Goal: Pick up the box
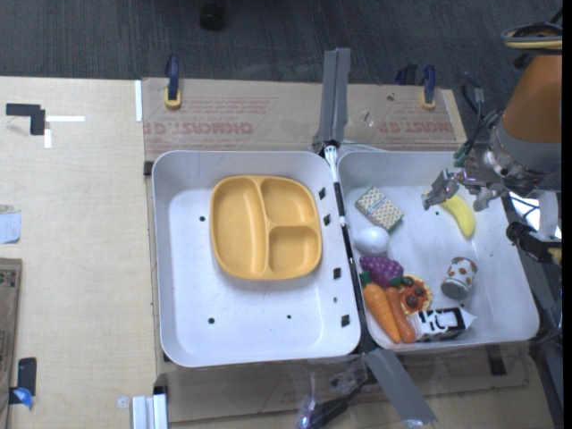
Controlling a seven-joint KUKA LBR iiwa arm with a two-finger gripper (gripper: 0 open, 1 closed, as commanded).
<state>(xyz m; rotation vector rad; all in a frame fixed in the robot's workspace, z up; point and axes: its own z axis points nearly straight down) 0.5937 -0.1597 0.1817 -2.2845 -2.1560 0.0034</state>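
1. Here the jaws [458, 189] hang over the right bin's [509, 329] far side, directly above the banana [461, 215]; whether they are released or clenched I cannot tell
2. Nothing shows between them, so the arm looks merely poised over the clutter
3. The box [379, 208], small and patterned, lies tilted near the divider, well left of the jaws, just above the white egg [370, 239]
4. The yellow tray [266, 226] sits alone in the left bin [179, 329], presumably as a drop spot
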